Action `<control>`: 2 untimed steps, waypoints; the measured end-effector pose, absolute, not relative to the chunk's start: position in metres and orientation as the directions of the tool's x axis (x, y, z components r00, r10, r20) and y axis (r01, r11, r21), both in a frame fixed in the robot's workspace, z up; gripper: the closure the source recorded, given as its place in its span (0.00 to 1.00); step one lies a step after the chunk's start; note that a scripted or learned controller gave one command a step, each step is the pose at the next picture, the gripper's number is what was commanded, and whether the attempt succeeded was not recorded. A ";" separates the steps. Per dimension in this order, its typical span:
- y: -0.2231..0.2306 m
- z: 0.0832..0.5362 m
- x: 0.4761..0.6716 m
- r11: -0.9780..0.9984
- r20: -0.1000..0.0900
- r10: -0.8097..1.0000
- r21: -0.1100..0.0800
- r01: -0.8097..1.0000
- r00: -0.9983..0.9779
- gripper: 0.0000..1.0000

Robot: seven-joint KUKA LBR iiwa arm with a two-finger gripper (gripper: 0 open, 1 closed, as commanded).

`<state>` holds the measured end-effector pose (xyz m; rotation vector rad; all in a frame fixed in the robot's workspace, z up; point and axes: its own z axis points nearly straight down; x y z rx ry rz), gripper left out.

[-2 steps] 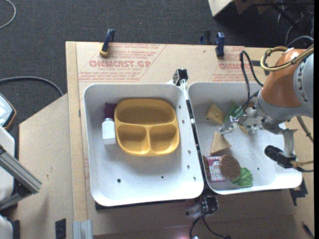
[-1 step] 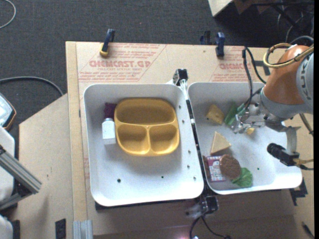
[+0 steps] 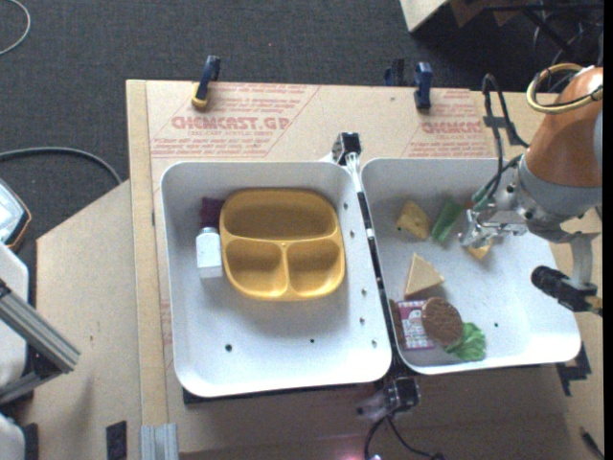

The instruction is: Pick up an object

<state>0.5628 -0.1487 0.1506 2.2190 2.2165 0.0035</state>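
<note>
My gripper [image 3: 482, 232] hangs low over the upper right part of the right bin [image 3: 536, 338]. A small tan piece [image 3: 477, 251] peeks out just beneath its tip; whether it is held cannot be made out. A green piece [image 3: 445, 219] lies just left of the gripper. One yellow cheese wedge [image 3: 414, 220] sits farther left, and a second wedge [image 3: 421, 275] lies below it. At the bin's front lie a brown round patty [image 3: 443, 320], a dark red packet [image 3: 413, 323] and a green leafy piece [image 3: 469, 342].
The left bin [image 3: 192, 343] holds a yellow divided plate [image 3: 282, 243], a white bottle [image 3: 209, 253] and a dark red item [image 3: 211, 209] at the plate's left. The grey arm with its orange band [image 3: 565, 142] reaches in from the right. The rims between the two bins [image 3: 364, 238] run down the middle.
</note>
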 end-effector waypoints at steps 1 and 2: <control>-0.151 0.215 0.564 0.001 -0.003 1.000 0.009 1.000 -0.001 1.00; -0.152 0.226 0.565 0.001 -0.002 1.000 0.004 1.000 -0.001 1.00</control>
